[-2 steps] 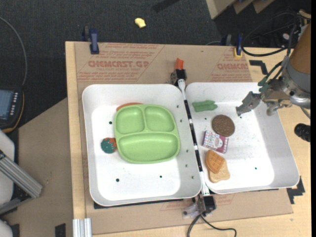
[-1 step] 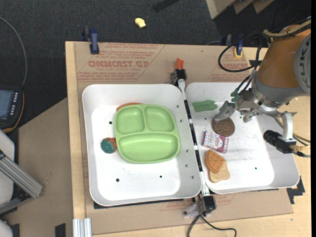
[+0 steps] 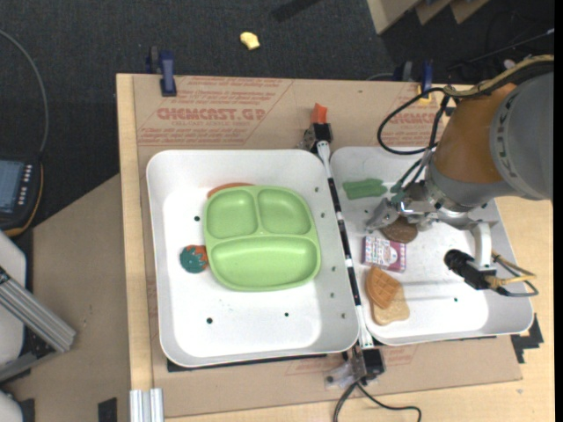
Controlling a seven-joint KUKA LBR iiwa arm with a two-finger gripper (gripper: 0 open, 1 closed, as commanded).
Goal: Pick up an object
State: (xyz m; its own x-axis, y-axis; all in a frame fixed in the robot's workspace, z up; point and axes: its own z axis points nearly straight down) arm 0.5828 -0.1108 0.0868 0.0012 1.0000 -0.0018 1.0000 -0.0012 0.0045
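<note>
Camera view: flat purple-and-white packet (image 3: 384,253) beside toast slice (image 3: 387,295).

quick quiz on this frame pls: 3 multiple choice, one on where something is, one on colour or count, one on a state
1. Where is the green divided plate?
A. left bin
B. right bin
C. on the floor

2. How many compartments does the plate have?
A. two
B. three
C. five

3. How does the toast slice lie?
A. between the gripper fingers
B. on the plate
C. loose on the right bin floor

Answers:
1 A, it sits in the middle of the left bin.
2 B, two small sections above one wide one.
3 C, it rests near the bin's front left corner, apart from the gripper.
</note>
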